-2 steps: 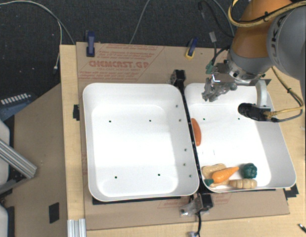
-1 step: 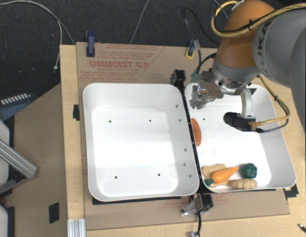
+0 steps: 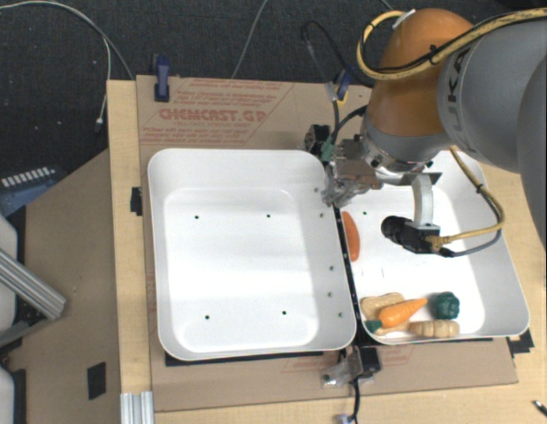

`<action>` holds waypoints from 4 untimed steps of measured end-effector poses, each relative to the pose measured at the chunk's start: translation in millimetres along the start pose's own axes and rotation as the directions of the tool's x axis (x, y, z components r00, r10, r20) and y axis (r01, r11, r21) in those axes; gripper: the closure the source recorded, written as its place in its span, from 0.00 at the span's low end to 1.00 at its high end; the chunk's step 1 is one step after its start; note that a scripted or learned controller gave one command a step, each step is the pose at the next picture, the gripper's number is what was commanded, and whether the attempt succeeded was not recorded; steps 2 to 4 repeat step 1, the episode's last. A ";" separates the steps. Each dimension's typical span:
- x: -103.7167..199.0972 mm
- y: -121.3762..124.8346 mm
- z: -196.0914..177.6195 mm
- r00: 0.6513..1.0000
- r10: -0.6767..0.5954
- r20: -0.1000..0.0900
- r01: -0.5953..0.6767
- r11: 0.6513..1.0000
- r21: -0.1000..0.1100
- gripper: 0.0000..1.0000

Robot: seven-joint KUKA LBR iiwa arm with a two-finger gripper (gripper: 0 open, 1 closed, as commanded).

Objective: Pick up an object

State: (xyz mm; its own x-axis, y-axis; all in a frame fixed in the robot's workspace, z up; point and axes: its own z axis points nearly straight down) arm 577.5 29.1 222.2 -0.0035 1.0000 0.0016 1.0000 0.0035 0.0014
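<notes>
My gripper point(image 3: 343, 193) hangs over the left edge of the right bin point(image 3: 485, 263), just beside the wall between the two bins. An orange-red oblong object point(image 3: 351, 237) lies directly below it against that wall. At the bin's front edge lie a cream piece point(image 3: 380, 304), an orange carrot point(image 3: 402, 312), a dark green object point(image 3: 445, 305) and a tan peanut-shaped piece point(image 3: 433, 329). The arm's wrist hides the gripper's fingers from above.
The left bin point(image 3: 242, 253) stands next to the right one on a cardboard sheet point(image 3: 211, 113). A black part with a yellow cable point(image 3: 413, 234) hangs over the middle of the right bin. A blue clamp point(image 3: 161, 76) sits at the board's back left.
</notes>
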 end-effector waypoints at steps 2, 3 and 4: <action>39.6 -23.8 6.0 1.000 0.000 0.000 0.000 1.000 0.002 1.00; 39.6 -23.8 6.0 1.000 0.000 0.000 0.000 1.000 0.002 1.00; 39.6 -23.8 6.0 1.000 0.000 0.000 0.000 1.000 0.002 1.00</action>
